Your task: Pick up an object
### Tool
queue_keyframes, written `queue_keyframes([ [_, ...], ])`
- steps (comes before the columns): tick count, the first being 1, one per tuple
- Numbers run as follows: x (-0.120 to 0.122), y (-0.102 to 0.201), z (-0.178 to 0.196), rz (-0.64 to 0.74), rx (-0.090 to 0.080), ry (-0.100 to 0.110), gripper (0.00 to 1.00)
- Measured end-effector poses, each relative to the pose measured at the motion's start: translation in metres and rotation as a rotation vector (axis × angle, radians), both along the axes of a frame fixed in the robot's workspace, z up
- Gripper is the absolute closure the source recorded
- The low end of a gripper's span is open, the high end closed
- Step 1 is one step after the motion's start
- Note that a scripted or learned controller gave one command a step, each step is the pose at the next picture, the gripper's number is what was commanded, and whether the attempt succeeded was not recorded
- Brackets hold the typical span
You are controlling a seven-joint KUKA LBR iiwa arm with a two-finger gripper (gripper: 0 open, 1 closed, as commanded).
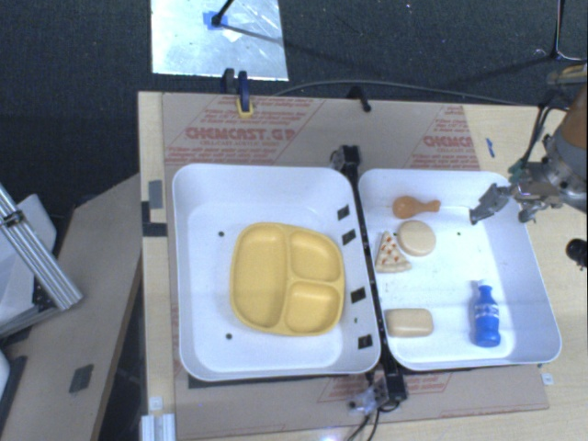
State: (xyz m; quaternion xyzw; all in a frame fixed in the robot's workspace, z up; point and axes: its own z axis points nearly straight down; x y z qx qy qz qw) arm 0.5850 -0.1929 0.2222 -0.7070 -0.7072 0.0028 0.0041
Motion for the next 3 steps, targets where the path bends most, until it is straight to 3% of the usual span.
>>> queue_keyframes([
  [1,0.003,0.001,0.007,0.003,-0.002,-0.011,0.00],
  [3,0.012,-0.012,-0.089,0.002,-0.002,-0.010,0.00],
])
